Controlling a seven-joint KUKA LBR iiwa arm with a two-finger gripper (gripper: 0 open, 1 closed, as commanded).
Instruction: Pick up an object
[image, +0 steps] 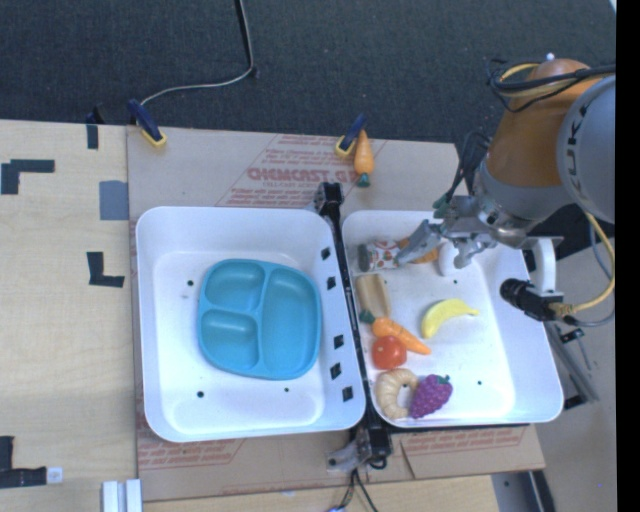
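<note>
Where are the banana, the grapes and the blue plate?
banana (448, 316), camera view, middle of its yellow curve.
grapes (431, 395), camera view, centre of the purple bunch.
blue plate (258, 318), camera view, the ridge between its compartments.

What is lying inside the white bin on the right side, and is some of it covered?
The right white bin holds a yellow banana, orange carrot, red tomato, purple grapes, a beige pastry and a tan stick. The gripper covers part of the far corner.
</note>
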